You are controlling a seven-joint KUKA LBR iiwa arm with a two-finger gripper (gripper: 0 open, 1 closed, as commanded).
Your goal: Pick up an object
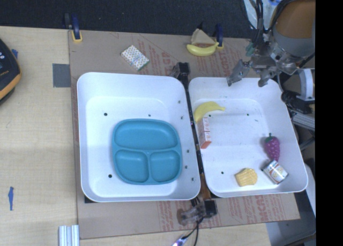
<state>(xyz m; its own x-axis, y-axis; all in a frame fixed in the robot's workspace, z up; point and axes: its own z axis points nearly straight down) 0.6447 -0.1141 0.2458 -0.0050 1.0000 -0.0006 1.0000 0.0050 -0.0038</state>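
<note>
1. Hovering over the far edge of the right bin (286, 132): the gripper (250, 78), on the grey arm with its orange band (293, 9). Its two fingers are spread apart, with nothing between them.
2. Right bin, shallow and white, contents as follows.
   - Banana (207, 110), yellow, in the far left corner, lying close against the wall nearest the other bin.
   - Small carton (204, 131), red and white, just nearer than the banana and touching or almost touching it, also along that left wall.
   - Bunch of grapes (272, 146), purple, toward the right wall, about midway along it.
   - Small can (275, 171), printed label, lying tilted in the near right corner, just nearer than the grapes.
   - Yellow ridged piece (246, 176), near the front wall, left of the can and apart from it; its kind cannot be told.
3. Left bin (86, 132), shallow and white, holding one blue divided tray (146, 151) with three compartments, set about the middle of the floor.
4. Bench items outside the bins, on the brown board (107, 52).
   - Second banana (201, 49), beyond the right bin, by a blue clamp (218, 33).
   - Small patterned packet (134, 57), beyond the left bin.
   - Grey tape square (61, 75), left of the left bin.
5. All objects in the right bin lie well apart from the gripper.
</note>
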